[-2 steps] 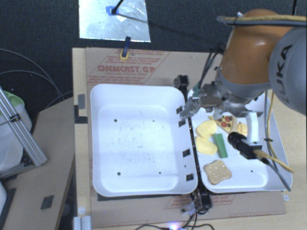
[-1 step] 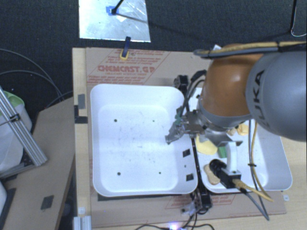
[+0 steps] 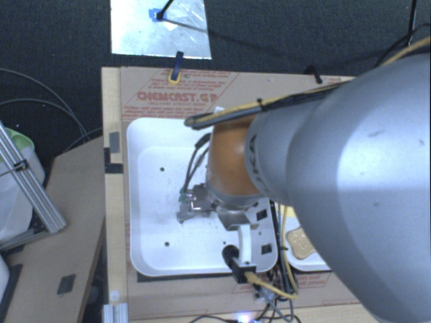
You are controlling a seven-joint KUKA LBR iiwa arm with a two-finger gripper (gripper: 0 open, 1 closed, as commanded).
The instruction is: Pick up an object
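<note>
Arm (image 3: pixel 350 180) comes in from 3 o'clock and covers most of the right half of the view. The orange band (image 3: pixel 229 160) sits over the left bin (image 3: pixel 145 180). The gripper (image 3: pixel 190 206) hangs below the band, low over that bin's floor, about 7 o'clock from the band. You can't read from this angle whether it's spread or closed, the wrist hardware blocks it, and nothing can be seen held in it.

The only clear pick candidate is a tan, flat-looking object (image 3: pixel 301 243). It lies in the right bin (image 3: pixel 311 266), at 4 o'clock from the gripper, partly hidden by the arm and cables (image 3: pixel 283 274). What shows of the left bin's floor near the gripper is plain white with a few dark specks, no obvious item. Anything directly under the wrist is hidden.

Step, as a judgement: reach or descent stage, with no grasp confirmed. The task looks early and not done.

For the next move, either close on whatever is under the gripper and lift to check, or, if there's nothing, rise clear of the bin wall and shift toward 4 o'clock over the tan object. The counter (image 3: pixel 114 247) at 9 o'clock plays no part.
</note>
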